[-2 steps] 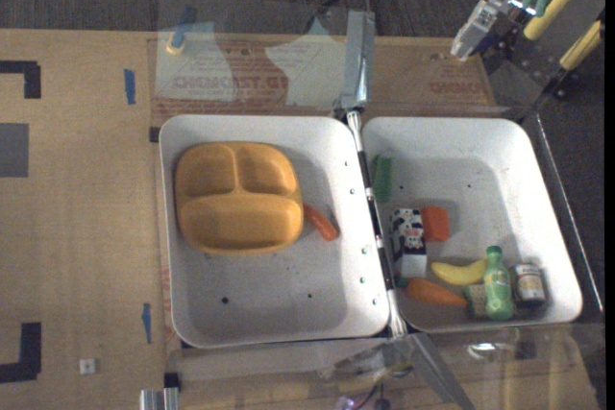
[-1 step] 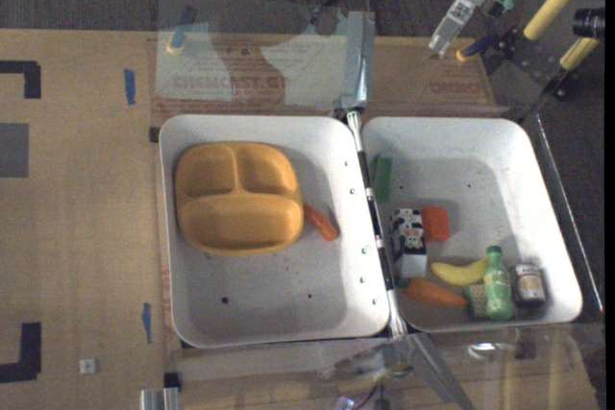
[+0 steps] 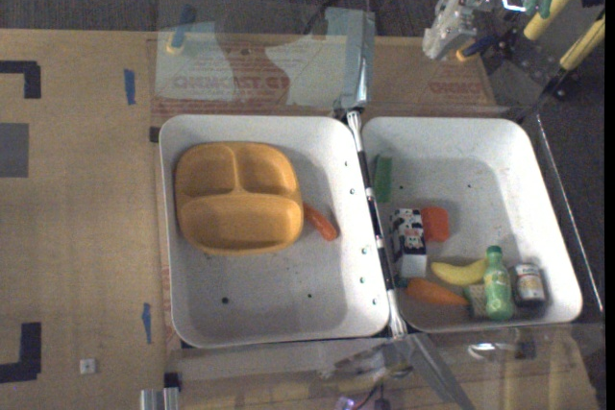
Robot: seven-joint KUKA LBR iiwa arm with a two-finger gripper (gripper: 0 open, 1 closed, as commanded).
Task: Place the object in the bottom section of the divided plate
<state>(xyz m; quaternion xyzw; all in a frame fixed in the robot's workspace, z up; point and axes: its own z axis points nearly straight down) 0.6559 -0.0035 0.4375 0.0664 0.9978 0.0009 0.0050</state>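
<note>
Lying at the divided plate's (image 3: 237, 197) three o'clock edge, an orange carrot-like object (image 3: 322, 224) is seen (touching the rim). The gripper (image 3: 459, 14) is raised at one o'clock; its finger state cannot be told.

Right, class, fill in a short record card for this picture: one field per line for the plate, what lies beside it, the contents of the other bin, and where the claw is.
plate: orange divided plate in the left bin, all sections bare
beside plate: small orange carrot touching its right edge
right bin: green stick, milk carton, orange block, banana, second carrot, green bottle, small jar
claw: above the bench, beyond the right bin's far edge, holding nothing
task state: nothing placed yet
</note>
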